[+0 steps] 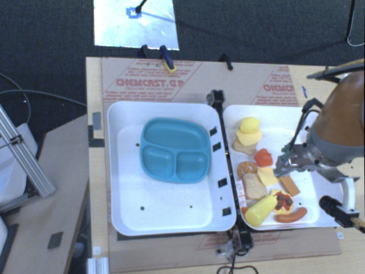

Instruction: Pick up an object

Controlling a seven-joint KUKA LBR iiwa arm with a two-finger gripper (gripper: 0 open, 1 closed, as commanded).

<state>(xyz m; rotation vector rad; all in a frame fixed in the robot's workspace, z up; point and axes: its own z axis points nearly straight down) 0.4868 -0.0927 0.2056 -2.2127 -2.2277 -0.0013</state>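
My gripper [283, 169] hangs low over the right bin [274, 117], just above an orange block [290, 185] and next to a pale yellow cheese slice [266, 177]. Around it lie a red pepper piece [263, 157], a pretzel [247, 168], a bread slice [254, 187], a yellow banana-like piece [260, 209], a sausage [291, 214] and a yellow stacked toy [249, 131]. I see nothing held between the fingers.
The left bin [125, 210] holds a blue divided plate [174, 150]. A black-clipped divider [223, 153] separates the bins. The grey arm with its orange band [342, 119] covers the right bin's right side. A metal frame [23, 158] stands at the far left.
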